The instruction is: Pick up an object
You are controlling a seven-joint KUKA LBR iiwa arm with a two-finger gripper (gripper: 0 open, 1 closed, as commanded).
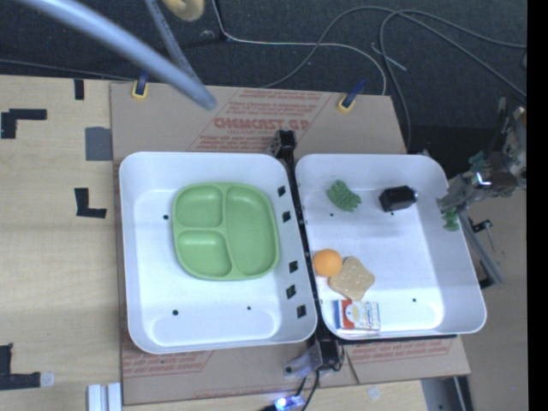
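Two shallow white bins sit side by side on the surface, resting on a sheet of brown cardboard [265, 114] printed with red lettering. In the left bin [145, 255] lies a green divided plate [227, 231], flat and roughly centred, with three compartments. The right bin [428, 281] carries the loose things: a small green leafy piece [343, 195] near its far left corner, a black block [397, 198] just to the right of it, an orange ball [326, 262] by the left wall, a tan cracker-like slab [353, 278] touching the ball on its near side, and a small red, white and blue carton [355, 316] lying flat close to the near wall. At the right edge of the view, beyond the right bin's far right rim, the pincer [479, 182] hangs outside the bin, well apart from everything in it. It is small and blurred there, and nothing can be seen between its tips. A grey bar crosses the upper left corner above the cardboard.
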